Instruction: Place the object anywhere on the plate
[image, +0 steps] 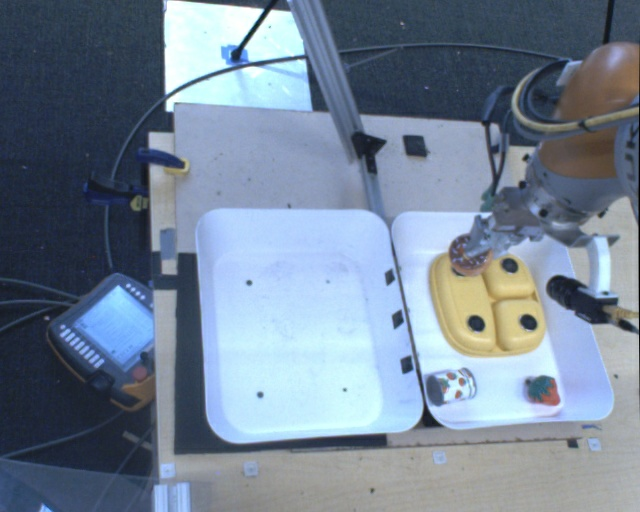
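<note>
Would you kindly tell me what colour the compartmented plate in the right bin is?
The compartmented plastic plate is yellow, seen best in the camera view.

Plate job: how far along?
Done: the arm has brought a small brown round object over the top-left part of the yellow plate in the right bin.
In hand: the gripper sits right at that object; whether it rests on the plate yet, I cannot tell.
Left: release and retreat. A small can and a red item lie near the bin's front edge.
</note>
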